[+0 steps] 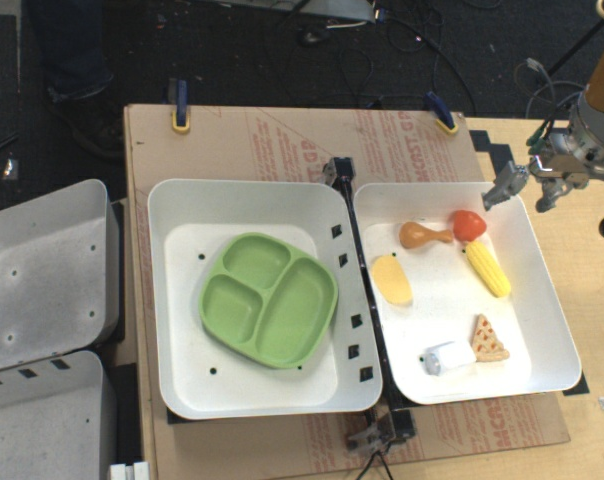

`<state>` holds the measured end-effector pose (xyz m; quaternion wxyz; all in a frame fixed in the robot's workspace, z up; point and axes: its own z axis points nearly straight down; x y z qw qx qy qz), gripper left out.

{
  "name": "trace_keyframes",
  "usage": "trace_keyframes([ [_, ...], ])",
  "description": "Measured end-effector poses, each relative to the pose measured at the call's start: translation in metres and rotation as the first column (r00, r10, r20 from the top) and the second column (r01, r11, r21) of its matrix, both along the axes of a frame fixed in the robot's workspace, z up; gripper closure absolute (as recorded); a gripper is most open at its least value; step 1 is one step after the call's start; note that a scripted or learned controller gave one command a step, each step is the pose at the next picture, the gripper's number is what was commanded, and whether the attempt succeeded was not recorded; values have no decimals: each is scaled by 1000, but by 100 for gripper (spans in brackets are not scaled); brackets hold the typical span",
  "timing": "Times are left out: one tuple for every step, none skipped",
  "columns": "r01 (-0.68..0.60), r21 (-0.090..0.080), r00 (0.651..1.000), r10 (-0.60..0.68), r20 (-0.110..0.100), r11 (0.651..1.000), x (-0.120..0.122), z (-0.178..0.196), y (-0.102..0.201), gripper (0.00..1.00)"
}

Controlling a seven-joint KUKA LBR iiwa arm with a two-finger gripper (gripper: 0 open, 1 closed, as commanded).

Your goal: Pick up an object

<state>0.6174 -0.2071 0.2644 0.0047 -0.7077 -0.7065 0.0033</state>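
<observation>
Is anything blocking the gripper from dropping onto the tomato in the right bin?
Nothing visible does. The gripper hangs open over the right bin's upper right rim, and the tomato lies uncovered, with the corn touching its lower side.

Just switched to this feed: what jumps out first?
A bright green divided plate sits in the left bin. The right bin holds small toy foods: a red tomato, yellow corn and a pizza slice. The claw hovers open above that bin's far right corner.
</observation>
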Motion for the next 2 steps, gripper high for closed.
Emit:
trace_keyframes([
  [-3,-3,1000,3,12,1000,2,8,1,0],
  [-1,-1,1000,1,6,1000,-4,-55,3,0],
])
